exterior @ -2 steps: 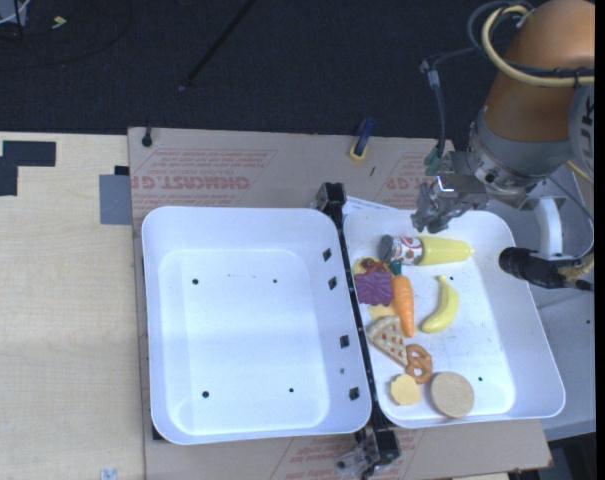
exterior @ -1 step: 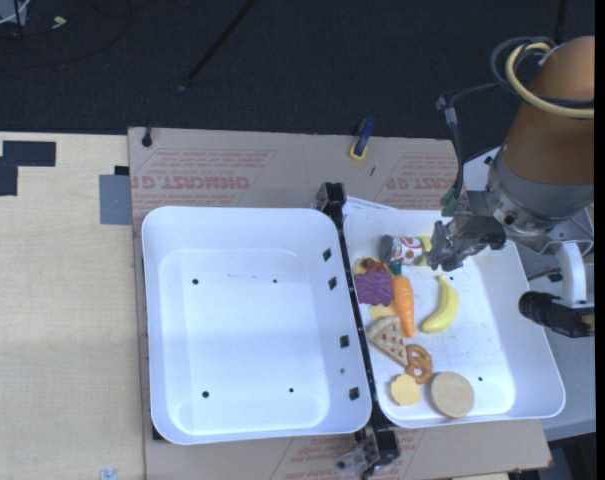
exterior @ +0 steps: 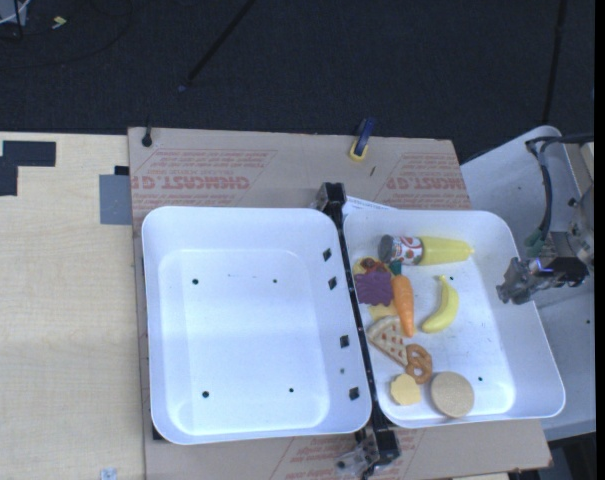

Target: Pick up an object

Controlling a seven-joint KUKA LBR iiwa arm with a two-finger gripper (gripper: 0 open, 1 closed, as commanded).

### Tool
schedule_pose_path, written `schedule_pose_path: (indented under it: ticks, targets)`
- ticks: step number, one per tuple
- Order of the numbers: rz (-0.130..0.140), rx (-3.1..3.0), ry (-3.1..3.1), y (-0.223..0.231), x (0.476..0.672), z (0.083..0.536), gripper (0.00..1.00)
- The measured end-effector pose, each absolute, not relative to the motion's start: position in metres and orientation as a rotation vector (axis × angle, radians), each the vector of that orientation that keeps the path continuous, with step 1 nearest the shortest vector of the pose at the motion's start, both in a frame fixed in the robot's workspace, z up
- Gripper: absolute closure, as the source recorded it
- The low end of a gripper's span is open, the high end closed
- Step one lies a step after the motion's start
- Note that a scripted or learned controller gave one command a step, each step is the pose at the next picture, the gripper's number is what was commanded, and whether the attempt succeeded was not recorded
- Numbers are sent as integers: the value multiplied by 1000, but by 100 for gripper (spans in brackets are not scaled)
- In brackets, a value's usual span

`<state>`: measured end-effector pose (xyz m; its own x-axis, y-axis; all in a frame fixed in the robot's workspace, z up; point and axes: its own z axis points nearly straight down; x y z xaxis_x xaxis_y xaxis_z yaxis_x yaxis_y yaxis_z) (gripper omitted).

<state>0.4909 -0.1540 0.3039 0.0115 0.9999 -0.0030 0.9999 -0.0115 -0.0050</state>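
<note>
Two white bins sit side by side on a cardboard sheet [exterior: 282, 168] laid over the bench. The left bin [exterior: 167, 318] and the right bin [exterior: 522, 368] meet along a black divider [exterior: 347, 308]. In the right bin the objects cluster toward its left half. At the far end a small can [exterior: 402, 249] lies touching a yellow corn cob [exterior: 444, 250], which points right. Nearer, a purple piece [exterior: 374, 287] lies just left of an upright-running carrot [exterior: 404, 304], and a banana [exterior: 442, 306] curves just right of the carrot. Nearer still lies a waffle wedge [exterior: 387, 340], with a pretzel [exterior: 418, 361] against its near right. At the near end a pale yellow piece [exterior: 405, 391] sits just beside a round tan cookie [exterior: 451, 393]. The gripper [exterior: 512, 286] is at the bin's right rim, well apart from the banana and the rest of the pile, with nothing seen between its fingers; whether the jaws stand wide or narrow cannot be told. A blue and yellow clamp [exterior: 361, 139] grips the sheet's far edge.
</note>
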Motion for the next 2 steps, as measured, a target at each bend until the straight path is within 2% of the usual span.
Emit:
schedule_pose_path:
  ticks: [1, 2]
  targets:
    - [0, -2214, -2227, -92, 579, 215, 100]
    - [-14, -2223, -2233, -58, 569, 407, 100]
